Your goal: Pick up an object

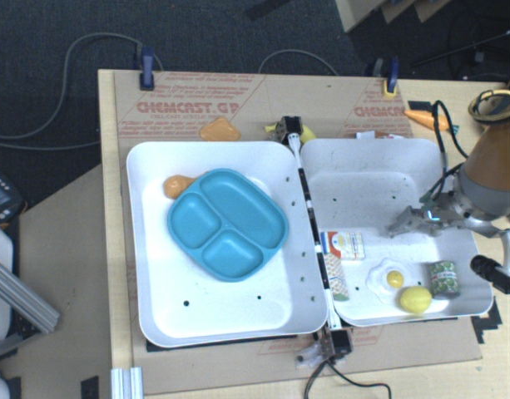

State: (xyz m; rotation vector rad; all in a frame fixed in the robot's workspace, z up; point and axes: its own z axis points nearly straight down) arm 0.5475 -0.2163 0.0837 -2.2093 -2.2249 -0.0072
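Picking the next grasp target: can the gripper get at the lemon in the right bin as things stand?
Probably yes. The lemon lies uncovered near the right bin's front edge, with the gripper hovering above in the same bin. The fried egg and green packet sit close beside it, which could crowd the fingers.

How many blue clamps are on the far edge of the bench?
2: one blue clamp at the far left, above the left bin; the other clamp at the far right, above the right bin.

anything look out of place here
Yes: two orange toy pieces lie outside the bins on the bench, one behind the left bin, another behind the right bin. The blue divided plate sits askew.
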